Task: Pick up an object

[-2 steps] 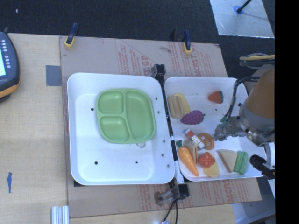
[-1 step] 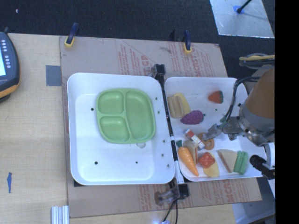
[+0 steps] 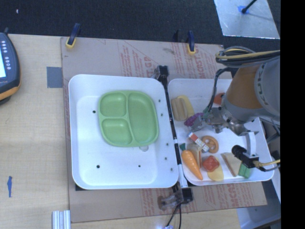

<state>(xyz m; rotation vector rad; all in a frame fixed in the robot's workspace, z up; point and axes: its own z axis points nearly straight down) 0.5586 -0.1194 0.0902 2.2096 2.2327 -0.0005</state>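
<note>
The right bin (image 3: 267,178) holds several toy foods: a tan bread-like piece (image 3: 181,108), a purple item (image 3: 192,121), a pretzel (image 3: 210,143), an orange carrot (image 3: 191,163), a red piece (image 3: 210,163), a yellow piece (image 3: 216,175) and a tan wedge (image 3: 232,164) beside a green block (image 3: 245,171). My gripper (image 3: 209,122) hangs low over the bin's middle, just right of the purple item and above the pretzel. The wrist hides what lies right under it. I see nothing held.
The left bin (image 3: 83,171) holds a green divided plate (image 3: 128,118). A red object (image 3: 218,98) peeks out behind the arm. Cables (image 3: 240,54) loop above the orange band. A pendant (image 3: 7,68) lies at the far left.
</note>
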